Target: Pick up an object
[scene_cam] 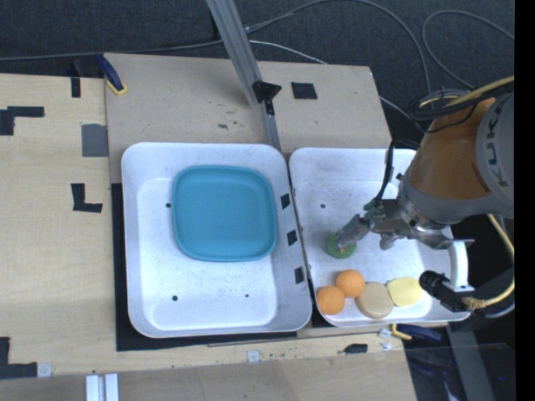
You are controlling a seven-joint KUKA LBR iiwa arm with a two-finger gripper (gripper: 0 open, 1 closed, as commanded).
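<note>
green piece (341,244) is sitting in the right bin (334,167), under the gripper (350,235), whose jaw state i cannot tell. it is looking small, light, probably rounded and slippery, so gripping across its middle seems best.

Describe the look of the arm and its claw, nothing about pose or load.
The arm is thick and rounded, with a broad orange band above grey metal at the wrist and dark lettering on the grey part. A thin black cable runs down beside it. The claw is small, grey metal, narrowing toward its tips.
</note>
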